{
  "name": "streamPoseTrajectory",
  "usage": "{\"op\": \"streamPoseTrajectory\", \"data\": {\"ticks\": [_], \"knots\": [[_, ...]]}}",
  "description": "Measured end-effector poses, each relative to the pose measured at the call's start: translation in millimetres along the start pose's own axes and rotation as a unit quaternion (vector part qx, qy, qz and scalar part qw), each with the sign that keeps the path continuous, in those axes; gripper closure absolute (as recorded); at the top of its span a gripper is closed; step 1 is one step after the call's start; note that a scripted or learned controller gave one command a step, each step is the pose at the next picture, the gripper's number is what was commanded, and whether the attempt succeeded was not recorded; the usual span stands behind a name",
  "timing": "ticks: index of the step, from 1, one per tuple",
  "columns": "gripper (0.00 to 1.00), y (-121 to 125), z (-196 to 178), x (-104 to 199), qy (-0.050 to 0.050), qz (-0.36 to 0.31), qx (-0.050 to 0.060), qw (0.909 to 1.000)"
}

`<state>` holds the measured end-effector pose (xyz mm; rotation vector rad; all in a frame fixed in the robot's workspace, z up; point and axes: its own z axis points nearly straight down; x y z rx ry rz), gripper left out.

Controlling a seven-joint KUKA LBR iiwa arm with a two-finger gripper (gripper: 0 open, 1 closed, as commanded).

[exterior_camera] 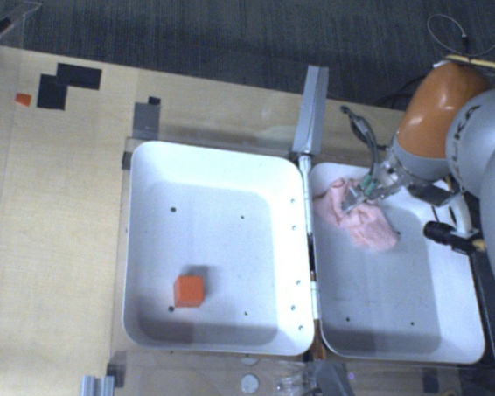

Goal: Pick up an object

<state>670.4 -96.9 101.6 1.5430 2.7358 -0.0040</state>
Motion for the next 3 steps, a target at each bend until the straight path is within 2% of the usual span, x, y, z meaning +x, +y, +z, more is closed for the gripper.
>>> {"op": "streamPoseTrajectory", "data": {"ticks": [2, 3], "knots": [[0.0, 0.9, 0.1, 0.6, -0.001, -0.001, 0.001, 1.0], [0.0, 0.0, 0.4, -2.3, 0.003, 0.011, -0.001, 0.9999]]}}
